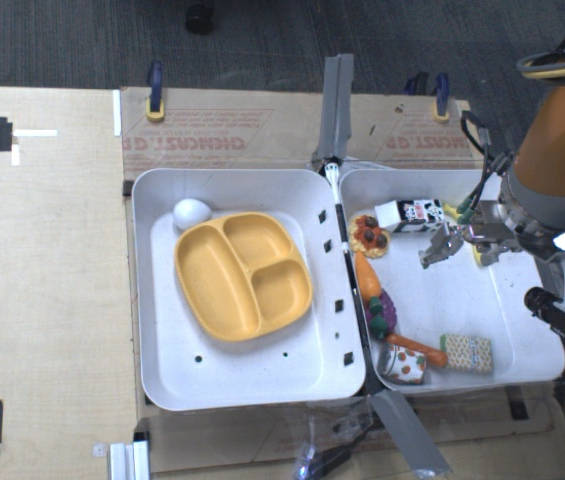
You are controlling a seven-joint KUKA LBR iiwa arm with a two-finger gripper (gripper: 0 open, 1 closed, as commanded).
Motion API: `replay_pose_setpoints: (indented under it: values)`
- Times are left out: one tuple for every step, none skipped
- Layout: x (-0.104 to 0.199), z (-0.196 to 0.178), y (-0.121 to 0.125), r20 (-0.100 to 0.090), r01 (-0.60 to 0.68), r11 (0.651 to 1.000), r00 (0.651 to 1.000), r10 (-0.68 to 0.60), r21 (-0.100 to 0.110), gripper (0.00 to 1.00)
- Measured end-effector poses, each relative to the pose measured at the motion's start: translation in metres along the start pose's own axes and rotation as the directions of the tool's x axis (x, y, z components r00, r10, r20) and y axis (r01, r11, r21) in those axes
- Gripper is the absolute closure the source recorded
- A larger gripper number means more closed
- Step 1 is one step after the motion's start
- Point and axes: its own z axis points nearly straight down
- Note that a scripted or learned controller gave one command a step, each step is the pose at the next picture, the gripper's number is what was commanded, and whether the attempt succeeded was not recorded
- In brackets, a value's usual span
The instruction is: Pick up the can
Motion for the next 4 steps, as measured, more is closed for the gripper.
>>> replay_pose_setpoints:
  values:
    - [0.011,0.044,0.055,0.001,0.034,0.999,0.999,-0.034,-0.001,0.0]
    - [-0.012,0.128,0.037,0.0,-0.151,0.989,0.989,0.151,0.001,0.0]
    - [-0.042,0.127,0.106,0.001,-0.185,0.983,0.983,0.185,0.0,0.0]
    - [-0.067,0.132,0.122,-0.009,-0.327,0.942,0.945,0.328,0.076,0.0]
